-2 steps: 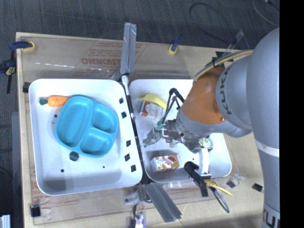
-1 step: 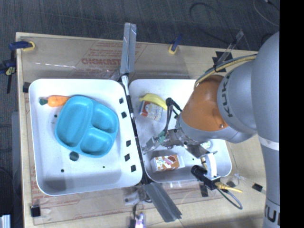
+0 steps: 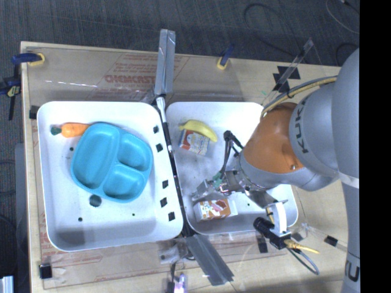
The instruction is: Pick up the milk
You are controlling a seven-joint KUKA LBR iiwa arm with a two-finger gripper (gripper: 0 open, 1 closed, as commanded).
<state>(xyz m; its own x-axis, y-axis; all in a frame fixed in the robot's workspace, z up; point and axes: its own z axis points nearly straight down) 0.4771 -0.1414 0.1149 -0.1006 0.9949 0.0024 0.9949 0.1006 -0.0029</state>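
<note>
Your milk, the small white-and-orange carton (image 3: 195,141), lies in the right white bin (image 3: 244,112) at its far left, just under the yellow banana (image 3: 199,128), long axis roughly crosswise. The claw (image 3: 215,187) hangs nearer you, over another orange carton (image 3: 214,209); its opening you cannot tell.

blue tray (image 3: 112,160), yellow banana (image 3: 200,129), orange carrot (image 3: 74,129)

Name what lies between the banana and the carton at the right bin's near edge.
In the camera view, a second small carton lies just below the banana; then bare bin floor down to the lower carton.
</note>
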